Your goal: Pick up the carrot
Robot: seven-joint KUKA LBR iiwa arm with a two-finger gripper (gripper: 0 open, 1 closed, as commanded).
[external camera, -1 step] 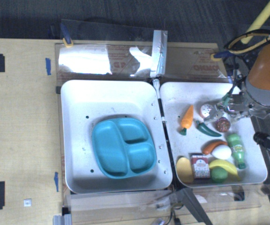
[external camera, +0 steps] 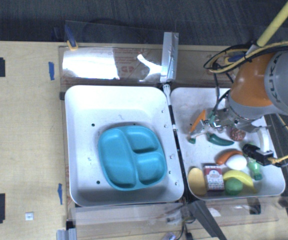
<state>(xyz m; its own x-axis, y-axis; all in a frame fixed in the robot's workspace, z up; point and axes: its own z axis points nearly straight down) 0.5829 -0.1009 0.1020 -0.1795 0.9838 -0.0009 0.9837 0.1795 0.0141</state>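
The carrot (external camera: 199, 118), a thin orange stick, lies tilted in the upper left part of the right bin (external camera: 276, 186). My gripper (external camera: 202, 128) reaches in from the right and sits low right against the carrot, its tip pointing down-left toward the bin floor. The grey arm with its orange band (external camera: 251, 86) hangs over the bin's upper right corner and hides what lies under it. I cannot make out whether the carrot is between the gripper's parts or just beside them.
A dark green pepper (external camera: 220, 139) lies just below the gripper. A banana (external camera: 240, 176), lime (external camera: 233, 185), red box (external camera: 214, 178), yellow fruit (external camera: 196, 180) and white egg (external camera: 237, 162) crowd the bin's front. A blue divided plate (external camera: 132, 156) sits in the left bin (external camera: 79, 104).
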